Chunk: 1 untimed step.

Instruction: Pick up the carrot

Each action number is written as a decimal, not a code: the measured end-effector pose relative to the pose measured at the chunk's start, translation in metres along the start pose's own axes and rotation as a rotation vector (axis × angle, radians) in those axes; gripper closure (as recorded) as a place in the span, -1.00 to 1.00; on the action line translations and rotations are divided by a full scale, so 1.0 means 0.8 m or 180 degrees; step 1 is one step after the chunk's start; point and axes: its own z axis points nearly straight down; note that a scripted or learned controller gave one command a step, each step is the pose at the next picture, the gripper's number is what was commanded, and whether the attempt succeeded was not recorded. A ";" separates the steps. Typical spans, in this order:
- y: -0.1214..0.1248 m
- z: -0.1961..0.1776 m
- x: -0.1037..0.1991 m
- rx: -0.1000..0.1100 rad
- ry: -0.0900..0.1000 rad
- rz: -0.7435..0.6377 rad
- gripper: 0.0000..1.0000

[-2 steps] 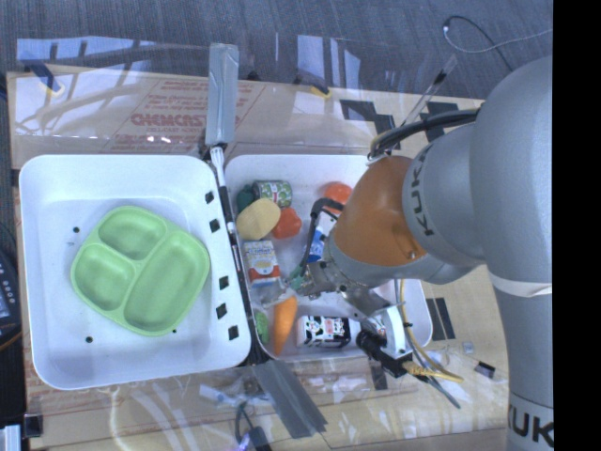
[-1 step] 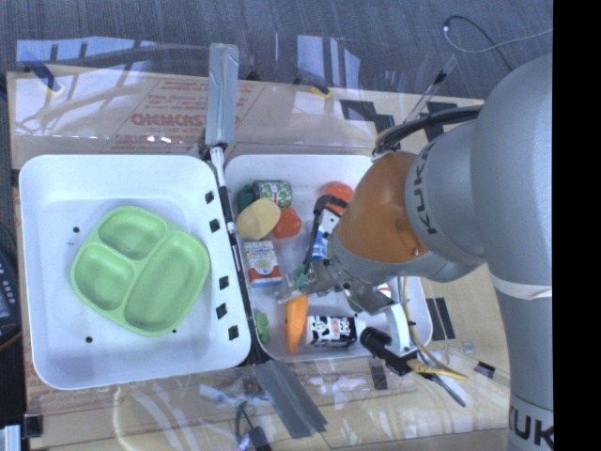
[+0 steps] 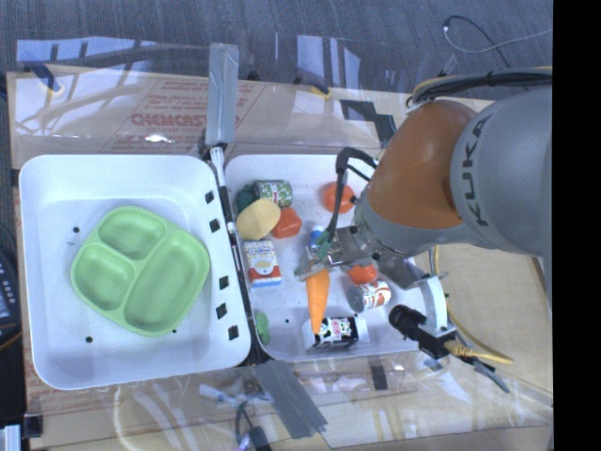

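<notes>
Fingers [image 3: 324, 259] are sitting at the far tip of the carrot [image 3: 318, 298] in the right bin [image 3: 300, 169]; whether they are wide or narrow cannot be told, since the wrist is covering them. Carrot is lying lengthwise, far to near, near the bin's middle, between a small carton [image 3: 262, 262] on its left and a can [image 3: 370, 296] on its right. A green divided plate [image 3: 141, 269] is resting in the left bin [image 3: 47, 186].

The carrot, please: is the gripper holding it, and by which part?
It cannot be told: the gripper sits at the top end of the carrot, but any grip is hidden.
</notes>
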 end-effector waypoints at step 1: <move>0.035 -0.045 -0.083 0.0006 -0.0003 0.0124 1.00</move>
